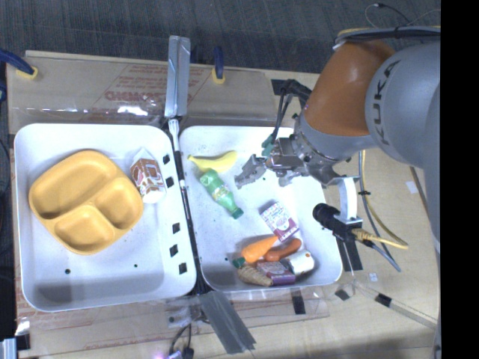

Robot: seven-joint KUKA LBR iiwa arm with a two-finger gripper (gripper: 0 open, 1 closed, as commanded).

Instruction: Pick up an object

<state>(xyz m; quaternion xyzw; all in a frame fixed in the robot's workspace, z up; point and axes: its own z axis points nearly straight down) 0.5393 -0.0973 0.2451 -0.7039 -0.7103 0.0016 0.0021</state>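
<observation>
At the near edge of the right-hand shallow white plastic bin (329, 275) a small heap: orange carrot-shaped toy (258, 248), a red-orange piece beside it, a white cylinder stub (301, 262), something purple and a tan ridged piece underneath, all touching. Smooth moulded plastic by the look of it, rounded, likely to roll.

Just beyond the heap, a small flat purple-and-white printed packet (278, 219), lying alone, tilted.

Mid-bin, left: green plastic bottle (219, 189), long axis running diagonally, far-left to near-right. Its far end touches a yellow toy banana (213, 158), curved, lying roughly left-right near the bin's far-left corner.

Two-finger gripper (249, 171) hangs over the far middle of the right bin, tips pointing left. Fingers appear parted; nothing between them. Bottle and banana lie just to its left, the bottle slightly nearer the viewer. Judgement: these are the closest candidates; the bottle's diagonal axis would want the fingers turned across its width. The heap is well apart from the tips.

Left-hand white bin (90, 290): large yellow plastic three-compartment dish (84, 199), matte, with a brown-and-white crinkled wrapper packet (147, 176) touching its right rim.

Far right: grey arm with orange band (348, 88), cables trailing.
</observation>
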